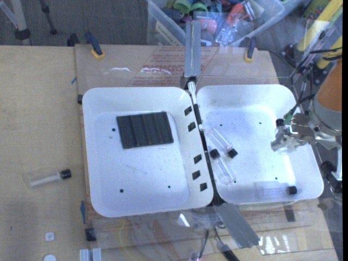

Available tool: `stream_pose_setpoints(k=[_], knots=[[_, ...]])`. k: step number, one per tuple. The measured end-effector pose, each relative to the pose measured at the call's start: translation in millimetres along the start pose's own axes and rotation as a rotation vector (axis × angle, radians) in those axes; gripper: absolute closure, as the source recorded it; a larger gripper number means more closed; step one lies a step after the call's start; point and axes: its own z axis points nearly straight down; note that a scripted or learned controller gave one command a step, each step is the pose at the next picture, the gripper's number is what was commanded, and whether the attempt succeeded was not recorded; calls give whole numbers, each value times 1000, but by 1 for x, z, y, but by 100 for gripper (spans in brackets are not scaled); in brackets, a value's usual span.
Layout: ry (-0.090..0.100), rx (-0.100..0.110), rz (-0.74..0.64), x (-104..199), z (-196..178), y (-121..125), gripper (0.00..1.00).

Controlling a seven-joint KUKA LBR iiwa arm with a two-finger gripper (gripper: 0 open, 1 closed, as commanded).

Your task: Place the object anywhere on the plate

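Note:
A dark grey ribbed plate (145, 129) lies flat in the upper part of the left bin (98, 189). In the right bin (255, 105) lie three clear vials with black caps: one (222, 144) close to the divider, a second (227, 171) just below it, and a third (274, 190) along the front wall. My gripper (283, 140) hangs over the right side of the right bin, above and to the right of the third vial and apart from all of them. No object shows in it.
A ridge with black clips (197, 151) divides the two bins. Another clear vial (48, 176) lies on the wooden bench left of the bins. A tub of coloured toys (215, 7) stands behind them. Cables hang at the far right.

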Motion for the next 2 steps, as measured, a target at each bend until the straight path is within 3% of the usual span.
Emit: stream_pose_setpoints(k=[1,2], knots=[[-2,-4,-596,45,-120,-15,100],[0,2,-514,122,-81,-60,100]])
